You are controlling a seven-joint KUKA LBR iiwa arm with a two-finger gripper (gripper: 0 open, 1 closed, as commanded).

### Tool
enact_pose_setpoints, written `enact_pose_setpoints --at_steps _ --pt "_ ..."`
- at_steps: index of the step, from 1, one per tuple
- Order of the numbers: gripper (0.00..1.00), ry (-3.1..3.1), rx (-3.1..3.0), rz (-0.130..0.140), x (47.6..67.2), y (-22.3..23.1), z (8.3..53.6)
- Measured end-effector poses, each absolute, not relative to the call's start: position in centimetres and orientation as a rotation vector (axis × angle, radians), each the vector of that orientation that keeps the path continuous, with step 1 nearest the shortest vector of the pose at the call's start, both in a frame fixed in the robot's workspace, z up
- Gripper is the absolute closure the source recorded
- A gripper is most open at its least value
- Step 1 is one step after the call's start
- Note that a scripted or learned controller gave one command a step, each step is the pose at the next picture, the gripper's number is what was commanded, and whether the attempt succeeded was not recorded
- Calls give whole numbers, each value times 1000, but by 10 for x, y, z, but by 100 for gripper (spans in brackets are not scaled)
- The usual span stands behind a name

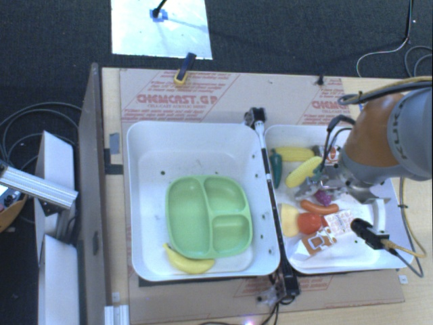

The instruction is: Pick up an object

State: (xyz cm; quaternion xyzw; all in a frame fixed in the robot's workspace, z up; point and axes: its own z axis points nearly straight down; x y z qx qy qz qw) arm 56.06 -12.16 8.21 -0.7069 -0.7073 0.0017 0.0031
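Pincer (pixel 326 183) of mine hangs low in the right bin (pixel 352 261); whether it is wide or narrow I cannot tell. Just beneath it lies the hot dog (pixel 318 207), purple piece (pixel 324 197) touching. I should centre over one thing before closing.

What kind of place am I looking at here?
Probably a robotics lab bench for grasping trials: a grey robot arm with an orange band reaches over two shallow white plastic bins holding toy food, with loose black cables on the dark floor.
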Motion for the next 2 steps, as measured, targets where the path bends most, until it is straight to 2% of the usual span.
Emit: enact_pose_setpoints --at_steps 1,2 --pt "100 -2224 -2223 -3 564 -122 98" --pt "100 -2243 -2214 -21 588 -49 222"
